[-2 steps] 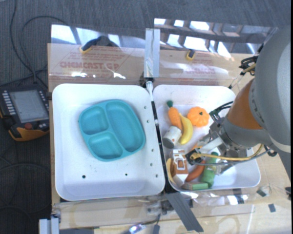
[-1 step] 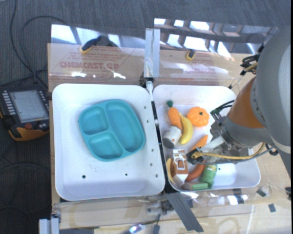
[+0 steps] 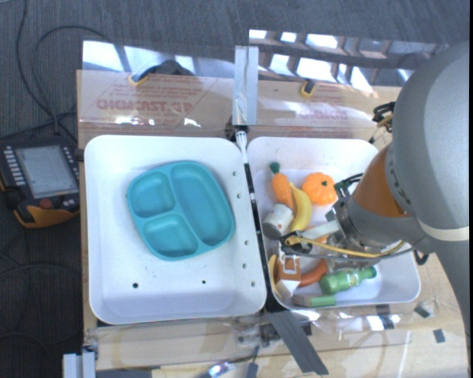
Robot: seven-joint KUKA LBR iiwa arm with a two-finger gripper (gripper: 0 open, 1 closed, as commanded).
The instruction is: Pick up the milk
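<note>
Milk (image 3: 288,268) carton lies flat in right bin (image 3: 394,291), orientation unclear.

I see the grey arm (image 3: 433,148) over the right bin (image 3: 394,290), at three o'clock. Under it lie a banana (image 3: 300,209), carrot (image 3: 281,190), orange (image 3: 318,188) and green bottle (image 3: 348,278). A blue plate (image 3: 180,208) sits in the left bin (image 3: 110,290).
</note>
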